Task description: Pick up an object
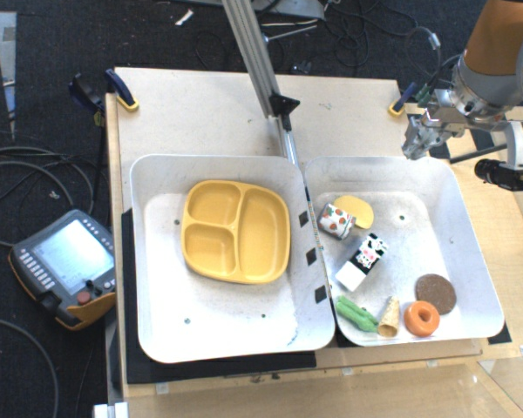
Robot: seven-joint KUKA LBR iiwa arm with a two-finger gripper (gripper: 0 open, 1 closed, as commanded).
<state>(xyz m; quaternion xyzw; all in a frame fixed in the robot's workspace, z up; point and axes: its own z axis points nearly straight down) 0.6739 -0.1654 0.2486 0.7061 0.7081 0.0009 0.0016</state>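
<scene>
The pincer [416, 146] hangs over the far right corner of the right bin [471, 233], just above its rim; whether its tips are apart or together cannot be told from this slant, and nothing shows between them. Below it in that bin lie the small things: a round cup [336, 220] spotted red on white, tipped against a flat yellow disc [357, 207]; a black-and-white blotched carton [363, 262] lying slantwise near the middle; and along the near edge a knobbly green piece [356, 313], a tan ribbed cone [389, 317], an orange ring [422, 318] and a flat, rough brown round [436, 293]. The left bin [157, 320] holds a smooth yellow plate [237, 232] with rounded corners and three compartments.
</scene>
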